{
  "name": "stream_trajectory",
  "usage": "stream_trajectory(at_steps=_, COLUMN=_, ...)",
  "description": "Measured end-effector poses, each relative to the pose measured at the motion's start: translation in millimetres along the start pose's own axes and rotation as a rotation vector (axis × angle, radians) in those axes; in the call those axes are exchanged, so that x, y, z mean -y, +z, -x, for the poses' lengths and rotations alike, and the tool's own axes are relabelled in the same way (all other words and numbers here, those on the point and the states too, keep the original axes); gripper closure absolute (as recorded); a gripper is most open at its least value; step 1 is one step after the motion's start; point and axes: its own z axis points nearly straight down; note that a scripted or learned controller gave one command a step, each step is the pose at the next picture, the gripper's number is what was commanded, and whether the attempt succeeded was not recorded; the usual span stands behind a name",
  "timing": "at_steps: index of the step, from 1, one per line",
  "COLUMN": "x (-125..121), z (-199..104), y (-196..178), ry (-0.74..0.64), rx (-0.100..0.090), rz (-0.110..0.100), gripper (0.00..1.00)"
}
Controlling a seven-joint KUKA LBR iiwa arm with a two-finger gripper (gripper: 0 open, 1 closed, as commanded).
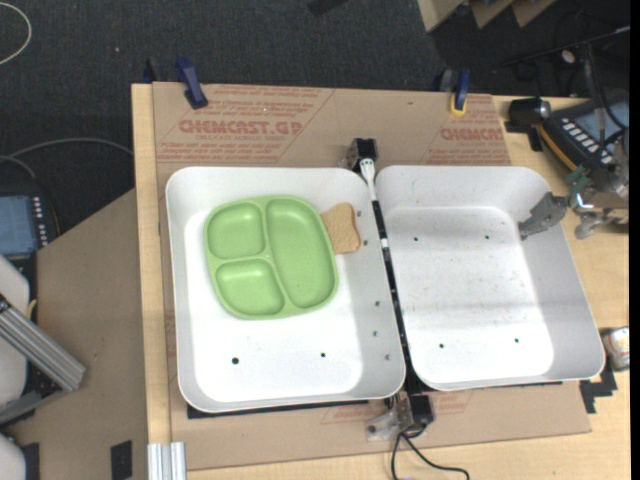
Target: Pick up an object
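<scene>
A green divided plate (270, 257) lies in the left bin (290, 368), toward its back. A small tan slab, like a slice of toast (342, 228), rests against the plate's right rim. My gripper (562, 218) hangs over the back right corner of the right bin (490, 308), far from both objects. Its two grey fingers (541, 214) stand apart with nothing between them.
A black divider strip (385, 268) runs between the two bins. Blue and yellow clamps (190, 81) hold the cardboard base at the back. Equipment and cables (575, 138) crowd the bench's right edge behind the gripper.
</scene>
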Motion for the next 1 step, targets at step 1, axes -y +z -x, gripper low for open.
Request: stream_trajectory(at_steps=1, x=29.2, z=-51.8, y=-139.9, ry=-0.007, rx=0.001, rz=0.014, gripper=0.0)
